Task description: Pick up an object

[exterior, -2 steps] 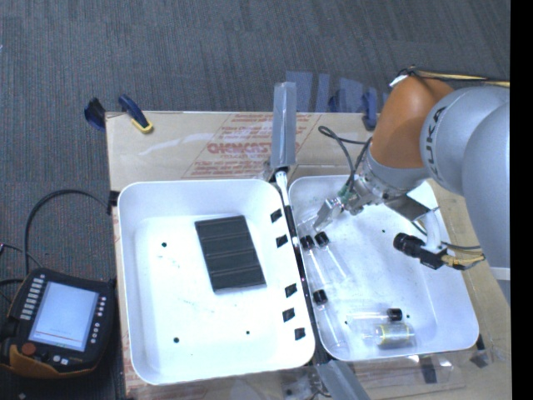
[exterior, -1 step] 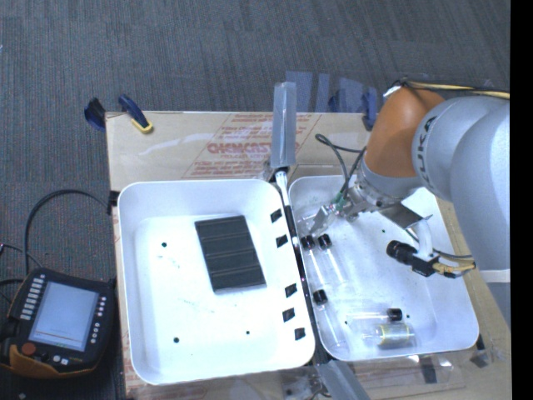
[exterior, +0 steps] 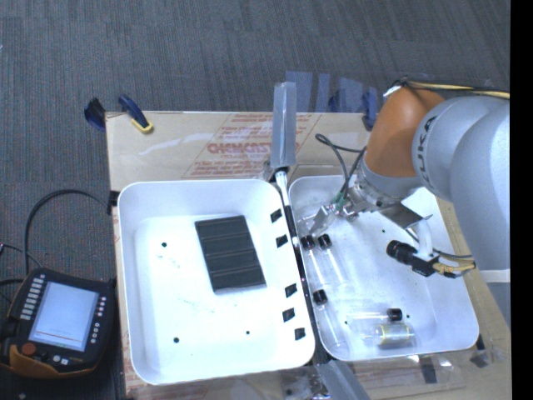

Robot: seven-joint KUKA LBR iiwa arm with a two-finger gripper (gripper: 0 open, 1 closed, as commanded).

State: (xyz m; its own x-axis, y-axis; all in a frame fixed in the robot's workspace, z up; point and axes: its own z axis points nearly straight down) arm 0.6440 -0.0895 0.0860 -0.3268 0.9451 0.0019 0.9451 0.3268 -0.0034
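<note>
The gripper (exterior: 321,217) hung low in the right bin (exterior: 454,319), close to its back left corner, and I could not tell what state it was in. A small clear bottle (exterior: 391,332) lay on its side near the front edge of that bin. It looked light, hard and slippery, so grabbing it across its middle seemed best. A dark flat block (exterior: 230,252) lay in the middle of the left bin (exterior: 141,223).

robot lab | teach pendant (exterior: 58,319) | clamped plywood bench (exterior: 191,140) | grey carpet (exterior: 166,40)
</note>
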